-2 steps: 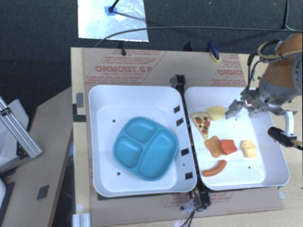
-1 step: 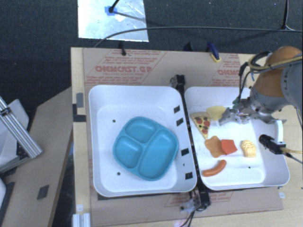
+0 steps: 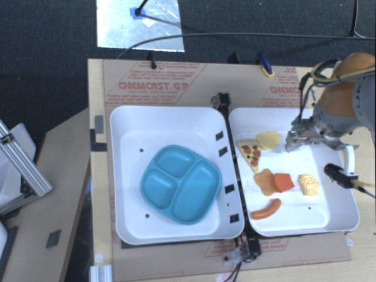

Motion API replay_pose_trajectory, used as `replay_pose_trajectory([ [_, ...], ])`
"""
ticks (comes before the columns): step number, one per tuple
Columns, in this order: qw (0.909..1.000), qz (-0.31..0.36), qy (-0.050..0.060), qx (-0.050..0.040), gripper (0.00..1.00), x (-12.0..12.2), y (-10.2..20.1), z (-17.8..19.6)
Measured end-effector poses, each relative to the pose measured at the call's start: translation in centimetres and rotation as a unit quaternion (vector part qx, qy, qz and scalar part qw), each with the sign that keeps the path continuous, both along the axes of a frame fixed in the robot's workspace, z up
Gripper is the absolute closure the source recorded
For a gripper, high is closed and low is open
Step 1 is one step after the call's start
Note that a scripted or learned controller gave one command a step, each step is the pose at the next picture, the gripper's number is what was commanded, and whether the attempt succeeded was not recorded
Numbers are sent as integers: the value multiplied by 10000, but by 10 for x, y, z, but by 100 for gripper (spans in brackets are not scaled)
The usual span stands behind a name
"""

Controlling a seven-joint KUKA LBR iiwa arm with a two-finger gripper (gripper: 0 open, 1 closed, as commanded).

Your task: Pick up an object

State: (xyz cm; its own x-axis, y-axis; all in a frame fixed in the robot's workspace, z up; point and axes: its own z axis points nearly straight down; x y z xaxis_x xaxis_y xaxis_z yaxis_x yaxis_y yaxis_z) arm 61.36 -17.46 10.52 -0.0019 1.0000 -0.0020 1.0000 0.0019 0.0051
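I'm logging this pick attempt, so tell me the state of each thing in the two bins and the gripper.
Blue divided plate: flat in left bin, nothing on it.
Pizza slice: flat in right bin.
Yellow chip: flat, beside the gripper.
Orange piece: flat.
Corn piece: lying loose.
Sausage: lying loose.
Gripper: low over right bin, holding nothing visible.

The arm (image 3: 343, 93) entered from the right, grey with an orange band above the wrist, angled downward; its claw (image 3: 294, 141) pointed left, held low.
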Motion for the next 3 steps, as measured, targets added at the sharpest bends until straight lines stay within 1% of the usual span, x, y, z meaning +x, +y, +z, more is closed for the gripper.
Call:
replay_pose_trajectory([
  [1, 10000, -9, -5, 2, 100, -8, -3, 52],
  [2, 10000, -7, -15, -4, 100, -13, -9, 112],
  [3, 10000, 14, -13, -2, 100, -11, -10, 163],
])
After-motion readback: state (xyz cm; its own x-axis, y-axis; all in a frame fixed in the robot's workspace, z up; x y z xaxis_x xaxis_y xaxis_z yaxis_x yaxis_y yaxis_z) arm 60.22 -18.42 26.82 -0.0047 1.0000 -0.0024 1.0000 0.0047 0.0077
